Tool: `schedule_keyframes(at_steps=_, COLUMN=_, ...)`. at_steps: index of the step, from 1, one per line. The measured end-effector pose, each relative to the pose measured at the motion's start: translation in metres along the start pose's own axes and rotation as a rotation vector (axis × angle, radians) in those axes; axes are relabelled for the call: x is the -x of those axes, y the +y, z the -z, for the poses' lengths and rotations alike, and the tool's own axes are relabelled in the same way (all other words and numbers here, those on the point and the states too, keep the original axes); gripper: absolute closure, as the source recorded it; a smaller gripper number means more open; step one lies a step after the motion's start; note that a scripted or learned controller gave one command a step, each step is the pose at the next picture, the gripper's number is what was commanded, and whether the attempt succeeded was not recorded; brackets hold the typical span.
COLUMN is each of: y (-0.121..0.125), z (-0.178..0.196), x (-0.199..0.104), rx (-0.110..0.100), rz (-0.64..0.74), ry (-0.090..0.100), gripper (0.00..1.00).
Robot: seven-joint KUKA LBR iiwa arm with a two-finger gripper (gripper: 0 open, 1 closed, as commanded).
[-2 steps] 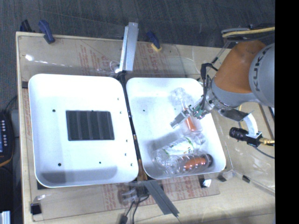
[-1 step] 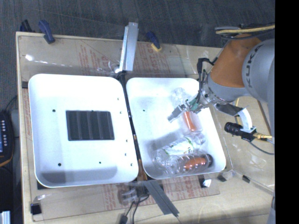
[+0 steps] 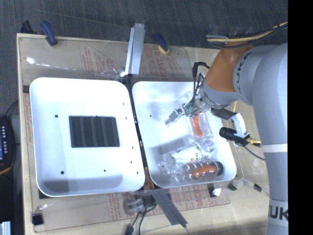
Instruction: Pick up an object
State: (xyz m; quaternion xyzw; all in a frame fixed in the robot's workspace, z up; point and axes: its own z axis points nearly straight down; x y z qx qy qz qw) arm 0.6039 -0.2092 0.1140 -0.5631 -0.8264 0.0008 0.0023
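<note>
Over the right white bin (image 3: 146,131), gripper (image 3: 175,116) hovers, finger state unclear; clear plastic bottles (image 3: 190,163) cluster at near right. Risk: slick round bottles may slip or roll away when pinched.

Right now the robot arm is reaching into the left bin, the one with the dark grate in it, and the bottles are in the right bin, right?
Not quite. The camera view shows the arm reaching into the right bin, where the bottles lie. The dark grate sits in the left bin, as you said.
</note>
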Motion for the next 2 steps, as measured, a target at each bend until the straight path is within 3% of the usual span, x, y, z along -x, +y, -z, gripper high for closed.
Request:
schedule_keyframes(at_steps=1, y=-0.021, z=0.097, x=-0.008, rx=0.003, rz=0.161, ry=-0.004, gripper=0.0)
schedule_keyframes(at_steps=2, y=0.005, z=0.082, x=0.001, rx=0.004, rz=0.299, ry=-0.006, gripper=0.0)
